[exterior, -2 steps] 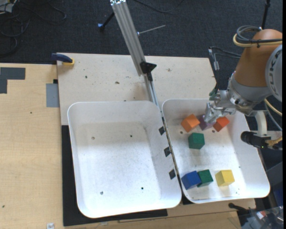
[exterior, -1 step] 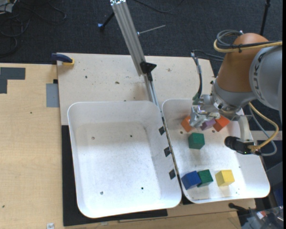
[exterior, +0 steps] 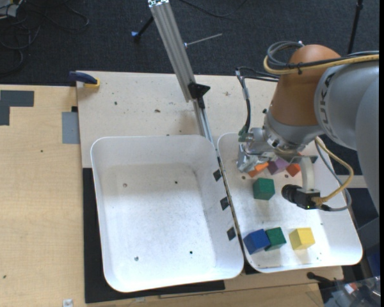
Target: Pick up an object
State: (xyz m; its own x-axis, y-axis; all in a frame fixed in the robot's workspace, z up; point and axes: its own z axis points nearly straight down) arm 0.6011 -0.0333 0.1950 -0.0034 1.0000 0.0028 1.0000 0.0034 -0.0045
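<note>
Camera view: end effector [exterior: 251, 160], grip state unclear, crowds orange block [exterior: 260, 168]; green cube [exterior: 264, 188] just below.

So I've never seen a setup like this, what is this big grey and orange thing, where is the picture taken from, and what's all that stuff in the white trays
The big grey machine with the orange band is a robot arm. It reaches in from the right of the picture, and its job is to pick up an object. The single camera is fixed above the bench and looks down at a slant.

On the wooden bench sit two shallow white bins. The left white bin is speckled with small dark marks. The right white bin holds small toy blocks: a dark green cube near the middle, and along the near edge a blue cube, a smaller green cube and a yellow cube.

The arm's two-finger gripper is down at the far end of the right bin, beside some orange and purple pieces. I cannot tell whether it is holding anything.
</note>
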